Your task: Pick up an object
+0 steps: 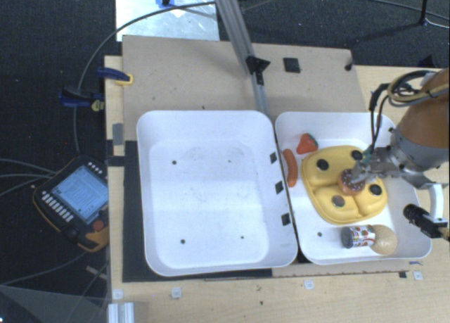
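The gripper (354, 177) sits low over the yellow moulded toy (342, 183), which takes up the middle of the right bin (415, 244) and blocks any straight descent beneath it. Just beyond the toy's far-left corner lie an orange wedge (306, 143) and an orange sausage (289, 167) — the sausage hugs the bin's left wall, leaving a thin gap. Nearer the camera, a small can (358, 236) and a tan egg-shaped thing (383, 239) touch, crowding that corner. Left of the gripper, across the divide, the left bin (204, 188) offers broad bare floor.
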Controlling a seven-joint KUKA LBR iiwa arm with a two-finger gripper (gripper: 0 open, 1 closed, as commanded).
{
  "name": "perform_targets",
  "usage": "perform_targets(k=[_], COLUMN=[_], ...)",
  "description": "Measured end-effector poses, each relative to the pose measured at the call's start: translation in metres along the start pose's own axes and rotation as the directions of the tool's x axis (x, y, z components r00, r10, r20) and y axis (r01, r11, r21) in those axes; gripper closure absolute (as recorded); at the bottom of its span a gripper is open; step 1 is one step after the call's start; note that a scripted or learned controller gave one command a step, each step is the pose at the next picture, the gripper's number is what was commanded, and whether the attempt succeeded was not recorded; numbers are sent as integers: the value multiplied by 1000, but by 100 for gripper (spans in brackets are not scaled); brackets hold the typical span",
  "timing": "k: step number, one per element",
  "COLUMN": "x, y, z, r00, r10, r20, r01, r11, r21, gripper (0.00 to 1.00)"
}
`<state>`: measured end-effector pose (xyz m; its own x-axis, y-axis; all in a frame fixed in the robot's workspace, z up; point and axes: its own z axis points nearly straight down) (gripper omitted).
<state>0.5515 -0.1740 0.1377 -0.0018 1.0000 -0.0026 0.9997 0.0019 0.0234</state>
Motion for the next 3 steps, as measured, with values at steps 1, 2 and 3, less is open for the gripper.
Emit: perform_targets(k=[1, 2, 3], x=[-3, -4, 51], y=[-7, -5, 0], z=[-51, -77, -70], r00=[1000, 1000, 1000], r10=[-2, -3, -8], r20=[-1, -1, -5], r01=[2, 3, 8], r11=[1000, 1000, 1000], r21=[18, 19, 22], gripper=[100, 100, 100])
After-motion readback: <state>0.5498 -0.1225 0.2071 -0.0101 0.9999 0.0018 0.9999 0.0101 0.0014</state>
